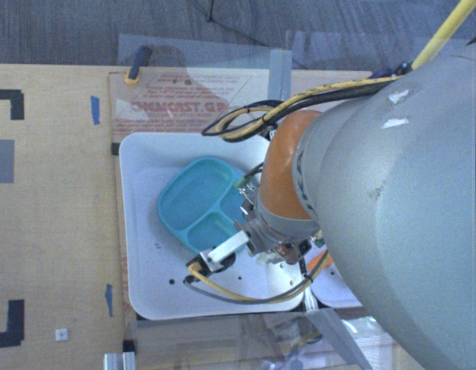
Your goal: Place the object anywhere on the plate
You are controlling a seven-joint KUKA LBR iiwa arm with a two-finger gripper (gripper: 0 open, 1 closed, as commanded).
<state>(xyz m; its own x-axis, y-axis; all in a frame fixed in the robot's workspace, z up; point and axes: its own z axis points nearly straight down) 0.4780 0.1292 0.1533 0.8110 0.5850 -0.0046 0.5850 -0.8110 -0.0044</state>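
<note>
The plate (196, 204), a teal one with divided compartments, lies tilted in the left white bin (138, 230), its lower right part reaching under the wrist of the arm (392, 191). The object to be placed on it cannot be made out: the wrist with its orange band (280, 177) covers the middle of the bin, so whether anything is being carried is hidden. The hand (261, 247) sits below that band, just off the plate's lower right edge, and I cannot tell how it is set, since the wrist body hides its working end. A white bracket (225, 250) juts out to the left from the wrist, and a yellow cable (246, 295) loops beneath it over the bin floor. Judging by this, the step in hand is working low in the bin beside the plate, either fetching the object or bringing it over. To do it well, the release should come over one of the plate's compartments and not at the rim, low enough that the thing does not bounce out. The hand should approach from above, because a sideways push against the rim could slide the light plate across the smooth bin floor. The loop of cable should be kept from dragging over the plate
</note>
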